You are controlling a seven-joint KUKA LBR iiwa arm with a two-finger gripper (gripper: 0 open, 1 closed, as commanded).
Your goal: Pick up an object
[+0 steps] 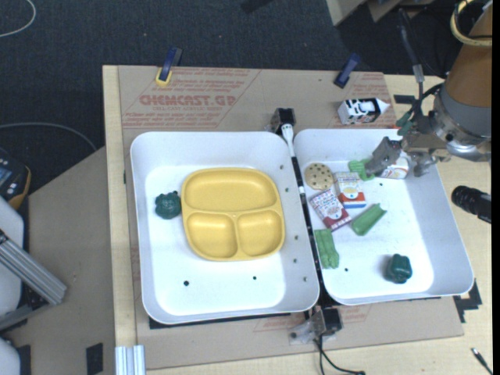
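Several small objects lie in the right bin: a round cookie, a red-and-white packet, two green pods, a dark green pepper. The gripper hangs over the bin's far right corner, just above a small white item; whether it is spread or pinched cannot be told from here. A good pick would probably come from descending straight onto one isolated piece, away from the wall. The board behind reads "CHEMCAST GP". The left bin holds a yellow tray.
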